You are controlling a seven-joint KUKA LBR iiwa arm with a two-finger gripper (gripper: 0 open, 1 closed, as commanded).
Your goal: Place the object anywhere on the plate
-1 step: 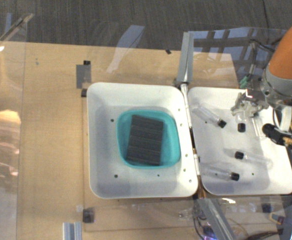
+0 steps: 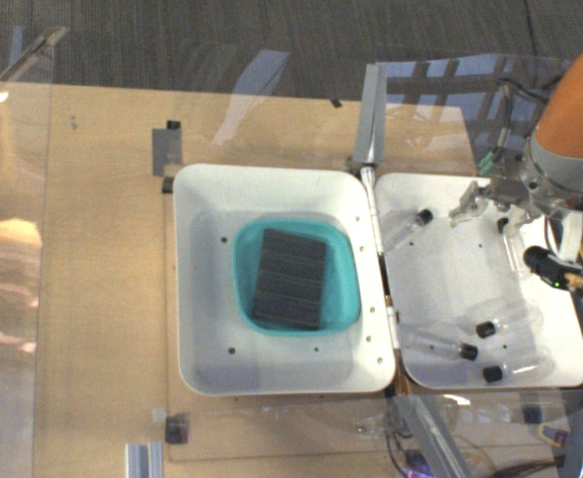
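1. The dark ribbed block (image 2: pixel 290 280) is already lying flat on the teal plate (image 2: pixel 343 302) in the left bin (image 2: pixel 199 267), tilted a little against the plate's edges and well inside its rim. Judging from this, the placing itself looks done and the step in hand is the arm getting clear.
2. To do that well, the arm (image 2: pixel 574 118) should be moving up and away to the right, keeping high over the divider between the bins, so nothing is dragging across the plate or nudging the block.
3. It should also be staying clear of the small black-capped clear pieces (image 2: pixel 475 330) scattered in the right bin (image 2: pixel 440 267), and of the loose cables near the wrist.
4. The hand (image 2: pixel 500 195) is hovering over the upper right part of the right bin, well apart from the plate and the block.
5. The hand is not touching the block; nothing is showing between its fingers. Whether those fingers are spread or closed I cannot tell, since the metal parts there are too small and cluttered.
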